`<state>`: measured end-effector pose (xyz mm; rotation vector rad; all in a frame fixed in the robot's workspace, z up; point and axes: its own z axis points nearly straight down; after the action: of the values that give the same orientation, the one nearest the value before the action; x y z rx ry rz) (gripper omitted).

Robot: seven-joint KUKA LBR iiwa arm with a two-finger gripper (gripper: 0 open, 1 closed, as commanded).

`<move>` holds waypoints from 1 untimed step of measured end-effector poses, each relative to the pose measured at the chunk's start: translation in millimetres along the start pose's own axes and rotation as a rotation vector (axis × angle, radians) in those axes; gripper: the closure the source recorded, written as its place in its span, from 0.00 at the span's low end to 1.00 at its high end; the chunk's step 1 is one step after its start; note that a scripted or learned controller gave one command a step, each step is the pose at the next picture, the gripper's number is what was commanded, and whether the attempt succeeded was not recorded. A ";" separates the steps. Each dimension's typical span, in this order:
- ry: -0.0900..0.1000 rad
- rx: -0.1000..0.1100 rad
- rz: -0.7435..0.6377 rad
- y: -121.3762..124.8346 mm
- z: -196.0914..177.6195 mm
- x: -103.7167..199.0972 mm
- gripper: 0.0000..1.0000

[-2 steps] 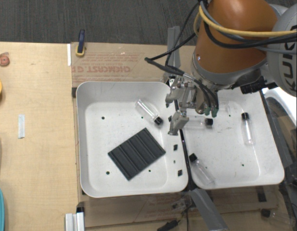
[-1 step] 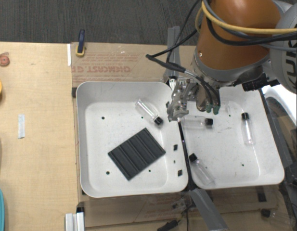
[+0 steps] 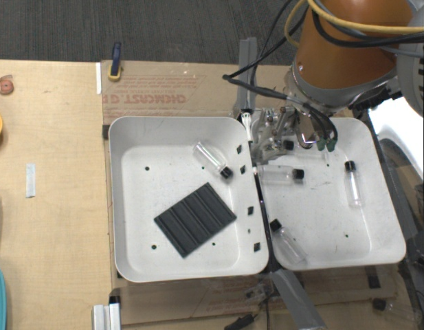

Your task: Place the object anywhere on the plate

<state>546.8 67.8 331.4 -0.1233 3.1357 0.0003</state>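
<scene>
A dark ribbed rectangular plate [image 3: 195, 219] lies tilted in the left bin [image 3: 129, 253]. Just beyond it, near the bin's back right, rests a clear vial with a black cap [image 3: 211, 159]. My gripper [image 3: 268, 143] hangs low over the back left corner of the right bin [image 3: 383, 246], close to the wall between the bins. Directly in front of it lies another clear capped vial [image 3: 282, 175]. The gripper's tip is buried among cables and metal parts.
Two more clear vials lie in the right bin, one at the right [image 3: 352, 183] and one at the front left [image 3: 287, 243]. The orange wrist band [image 3: 349, 33] looms over the back. Brown cardboard [image 3: 163, 88] lies behind the left bin.
</scene>
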 end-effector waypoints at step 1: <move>0.002 0.000 -0.068 -72.6 2.4 31.6 1.00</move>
<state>521.0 -7.1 328.9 -0.2306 3.1312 -0.0002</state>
